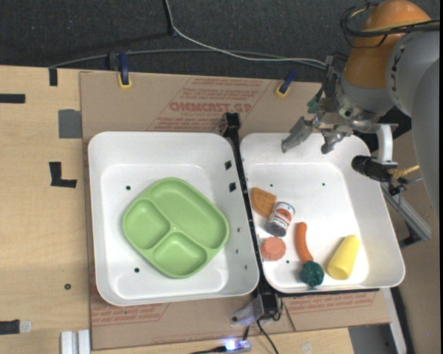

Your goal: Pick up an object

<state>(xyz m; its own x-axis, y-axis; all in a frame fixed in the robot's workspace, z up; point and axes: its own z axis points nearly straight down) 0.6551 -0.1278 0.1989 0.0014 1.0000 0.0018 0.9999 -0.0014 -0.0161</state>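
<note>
Jaws (308, 141) are hanging spread wide, gripping nothing, over the right bin's (369, 277) far edge. Carrot (303, 243), can (280, 217) and yellow block (342, 257) are lying near its front edge.

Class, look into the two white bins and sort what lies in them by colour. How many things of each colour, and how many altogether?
Green: 1, the divided plate in the left bin.
Orange or tan: 3, the carrot, the flat piece and the round slice.
Yellow: 1, the corn-like piece.
Dark teal: 1, the small lump.
Red and white: 1, the can.
Total: 7.
</note>
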